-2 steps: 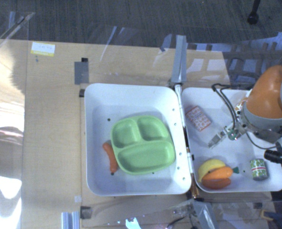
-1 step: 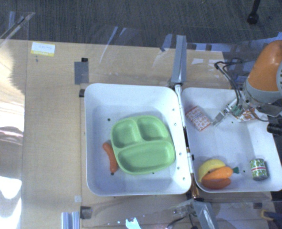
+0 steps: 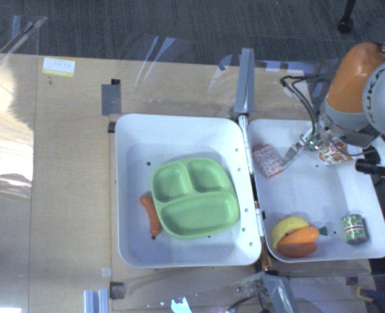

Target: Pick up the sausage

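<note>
Sausage (image 3: pixel 150 214) lies beside green tray (image 3: pixel 195 198) in left bin (image 3: pixel 130 175); tool (image 3: pixel 294 152) state unclear, no labels legible.

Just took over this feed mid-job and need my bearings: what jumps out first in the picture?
The bright green three-compartment plastic plate dominates the left white bin, with the orange-red sausage lying beside its left edge. In the right white bin, the grey arm with the orange band hangs over the far side, its gripper near a red-and-white packet; a yellow and orange toy fruit pile and a small green can sit near the front.
</note>
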### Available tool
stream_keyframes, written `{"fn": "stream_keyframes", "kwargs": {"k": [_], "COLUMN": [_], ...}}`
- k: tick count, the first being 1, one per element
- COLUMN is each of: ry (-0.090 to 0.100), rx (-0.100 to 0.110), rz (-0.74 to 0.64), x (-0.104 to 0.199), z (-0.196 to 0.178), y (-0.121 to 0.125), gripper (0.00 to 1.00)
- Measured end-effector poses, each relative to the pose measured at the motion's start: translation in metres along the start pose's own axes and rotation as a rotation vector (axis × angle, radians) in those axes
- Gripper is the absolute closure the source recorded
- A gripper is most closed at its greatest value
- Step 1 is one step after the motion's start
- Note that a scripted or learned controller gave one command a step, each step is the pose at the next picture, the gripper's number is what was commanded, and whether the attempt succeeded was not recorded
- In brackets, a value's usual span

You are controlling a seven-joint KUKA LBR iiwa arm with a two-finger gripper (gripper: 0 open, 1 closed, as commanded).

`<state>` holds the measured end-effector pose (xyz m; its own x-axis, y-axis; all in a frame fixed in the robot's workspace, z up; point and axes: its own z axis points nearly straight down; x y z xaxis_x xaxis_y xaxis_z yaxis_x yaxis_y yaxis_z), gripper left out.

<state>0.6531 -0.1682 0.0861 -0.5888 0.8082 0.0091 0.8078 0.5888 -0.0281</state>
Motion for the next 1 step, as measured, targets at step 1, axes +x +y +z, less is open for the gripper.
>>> {"fn": "stream_keyframes", "kwargs": {"k": [1], "ry": [-0.022], "rx": [-0.027], "rz": [-0.042], "x": [0.0480], "z": [-0.0016], "y": [0.0082], "gripper": [0.00]}}
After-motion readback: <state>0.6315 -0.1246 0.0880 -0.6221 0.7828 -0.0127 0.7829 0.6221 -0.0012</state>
